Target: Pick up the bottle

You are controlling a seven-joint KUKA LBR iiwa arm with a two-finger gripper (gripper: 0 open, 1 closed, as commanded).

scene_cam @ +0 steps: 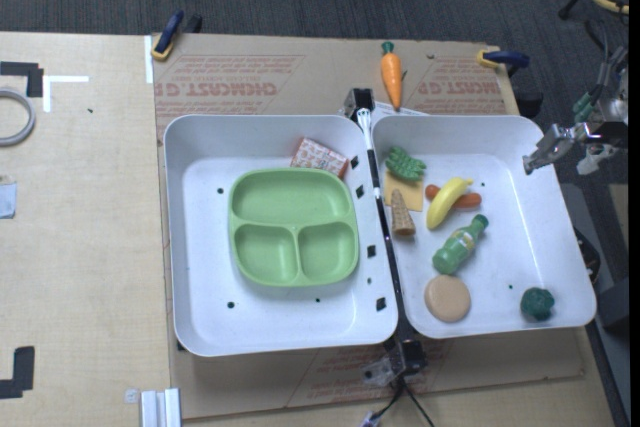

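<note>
Dark carpet surrounds the tabletop (pixel 90 215). End effector (pixel 560 147), grip state unclear, hovers; green bottle (pixel 458 247) lies lower-left, awaiting approach.

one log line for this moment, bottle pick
gripper: over right bin's far right rim | small green plastic bottle: lying in right white bin, untouched | phase: approach

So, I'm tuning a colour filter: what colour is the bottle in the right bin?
Green, with a lighter cap; the bottle shows best in the camera view.

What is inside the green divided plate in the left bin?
The green plate shows three bare compartments. A red patterned packet lies behind it, partly hidden by its far rim. What lies under the plate cannot be seen.
</note>
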